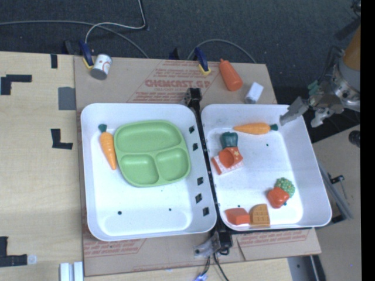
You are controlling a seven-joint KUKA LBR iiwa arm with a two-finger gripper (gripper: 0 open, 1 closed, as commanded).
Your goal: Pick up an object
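Note:
My gripper (305, 113) hangs open over the far right corner of the right bin (304, 157), with nothing between its fingers. In that bin an orange carrot (253, 129) lies just left of the gripper. A dark green pepper (229, 139) and a red-orange block (228, 158) sit near the bin's left wall. A red fruit with a green top (281, 193) rests at the right. At the near edge lie a red piece (237, 216) and a brown waffle (260, 215).
The left bin (140, 218) holds a green divided plate (153, 153) and a second carrot (108, 148). Behind the bins on the cardboard lie an orange bottle (230, 75), a small white cube (254, 91) and a small can (101, 66). Cables cross the far side.

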